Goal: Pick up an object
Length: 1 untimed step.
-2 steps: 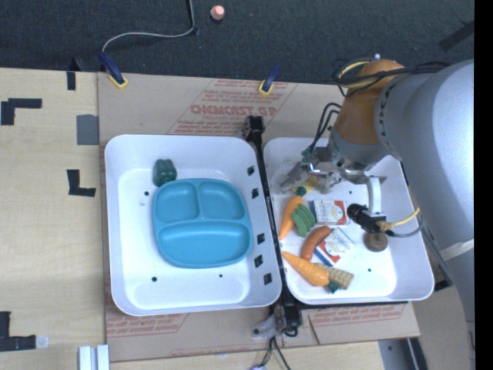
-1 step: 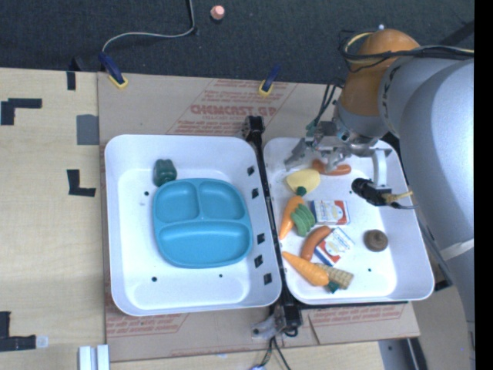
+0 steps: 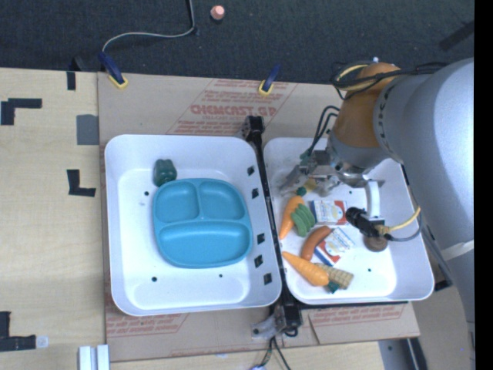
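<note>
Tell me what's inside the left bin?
The left bin holds a blue divided plate lying flat, and a small dark green thing by the plate's upper left corner. The bin floor under the plate is covered, so anything beneath it cannot be seen.

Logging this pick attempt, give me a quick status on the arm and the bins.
Gripper low over right bin, upper left corner. Toy food beneath: carrots, green piece; nothing seen held. Left bin: blue plate, green toy.
</note>
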### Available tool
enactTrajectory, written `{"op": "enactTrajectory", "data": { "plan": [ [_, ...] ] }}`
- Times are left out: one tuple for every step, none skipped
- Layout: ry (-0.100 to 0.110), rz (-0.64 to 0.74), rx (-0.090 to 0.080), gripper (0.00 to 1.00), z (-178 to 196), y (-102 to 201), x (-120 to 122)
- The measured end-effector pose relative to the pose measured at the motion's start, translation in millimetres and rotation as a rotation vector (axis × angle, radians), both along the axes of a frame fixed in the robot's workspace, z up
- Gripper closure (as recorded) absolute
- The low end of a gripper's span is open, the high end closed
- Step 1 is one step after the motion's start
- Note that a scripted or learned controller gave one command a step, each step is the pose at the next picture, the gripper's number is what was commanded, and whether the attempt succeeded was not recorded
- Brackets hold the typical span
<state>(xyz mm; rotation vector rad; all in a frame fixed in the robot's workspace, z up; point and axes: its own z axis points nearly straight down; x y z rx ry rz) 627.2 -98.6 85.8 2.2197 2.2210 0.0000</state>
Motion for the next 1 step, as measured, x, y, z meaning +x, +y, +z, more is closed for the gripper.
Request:
{"op": "enactTrajectory", "data": {
  "plan": [
    [0.014, -0.002, 0.003, 0.0, -1.5, 3.9, 39.0]
  ]
}}
